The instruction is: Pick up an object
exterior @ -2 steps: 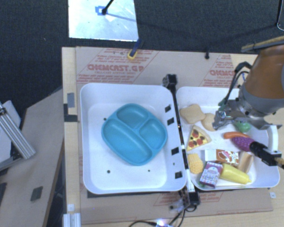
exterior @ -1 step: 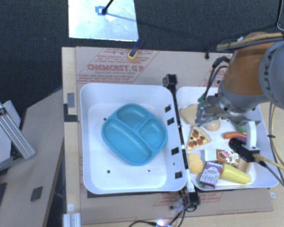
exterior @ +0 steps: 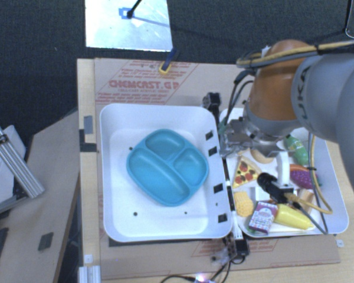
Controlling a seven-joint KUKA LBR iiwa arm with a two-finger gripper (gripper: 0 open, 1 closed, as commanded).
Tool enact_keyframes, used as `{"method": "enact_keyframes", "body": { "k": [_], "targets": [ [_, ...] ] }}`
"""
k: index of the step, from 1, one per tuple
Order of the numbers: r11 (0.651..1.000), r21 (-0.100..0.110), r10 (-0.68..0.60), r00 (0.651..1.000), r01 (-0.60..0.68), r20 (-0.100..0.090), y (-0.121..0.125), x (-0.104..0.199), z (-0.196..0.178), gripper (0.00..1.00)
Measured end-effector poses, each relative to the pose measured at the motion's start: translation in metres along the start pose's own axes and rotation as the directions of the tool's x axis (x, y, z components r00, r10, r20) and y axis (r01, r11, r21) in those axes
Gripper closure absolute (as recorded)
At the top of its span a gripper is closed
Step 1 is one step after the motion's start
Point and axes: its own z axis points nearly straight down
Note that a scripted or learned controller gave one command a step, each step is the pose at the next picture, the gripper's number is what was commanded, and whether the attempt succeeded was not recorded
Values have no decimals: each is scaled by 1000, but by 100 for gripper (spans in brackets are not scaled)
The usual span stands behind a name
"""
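Note:
My gripper (exterior: 255, 150) hangs low over the upper left part of the right bin (exterior: 337, 212), and the grey and orange wrist hides most of it. Just below it lies a toy pizza slice (exterior: 245, 173). Further toward the front are a yellow corn cob (exterior: 243, 203), a pink carton (exterior: 261, 217) and a yellow fruit (exterior: 292, 217). On the gripper's right sit a green piece (exterior: 298, 150) and a red and purple piece (exterior: 301, 176). A tan object (exterior: 261, 155) peeks out under the wrist.
The left bin (exterior: 115, 158) holds a blue divided plate (exterior: 167, 167). Black clips line the wall between the two bins (exterior: 218, 170). A shiny metal sheet (exterior: 128, 16) lies beyond the bench.

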Motion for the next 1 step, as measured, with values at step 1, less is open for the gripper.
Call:
{"method": "enact_keyframes", "body": {
  "k": [1],
  "targets": [
    [1000,1,1,1000,-1,0,-11,52,3,100]
  ]
}}
